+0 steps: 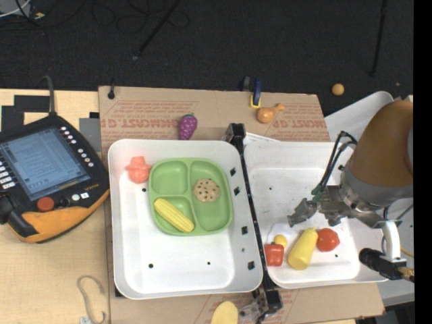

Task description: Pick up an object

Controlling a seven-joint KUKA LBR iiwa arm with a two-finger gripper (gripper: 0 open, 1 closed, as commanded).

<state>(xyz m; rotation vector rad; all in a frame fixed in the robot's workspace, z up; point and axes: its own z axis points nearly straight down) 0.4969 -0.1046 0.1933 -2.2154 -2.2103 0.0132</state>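
The likeliest targets lie in the right bin (270, 174), clustered at its near edge: a yellow bottle-shaped toy (303, 248), a red tomato-like piece (328, 239) touching its right side, a red pepper-like piece (274, 254) just to its left, and a small yellow piece (280, 239) between them. The gripper (302, 212) hangs just above and behind this cluster, reaching in from the right; nothing sits in it, and its dark tip is too blurred to tell how the claw is set.

In my judgement the main risk is crowding: the 4 pieces lie so close that a descent on the bottle could wedge a neighbour or push the rounded toy aside, so the grip slips off. All of them also lie near the bin's front wall, which could block a finger.

The left bin (128, 262) holds a green divided plate (225, 211) with a corn cob (173, 215) and a cookie (206, 191), and a pink toy (138, 170) beside it. The arm's bulk (385, 154) hides the right bin's far right part, and the wrist is cut off at the frame edge.
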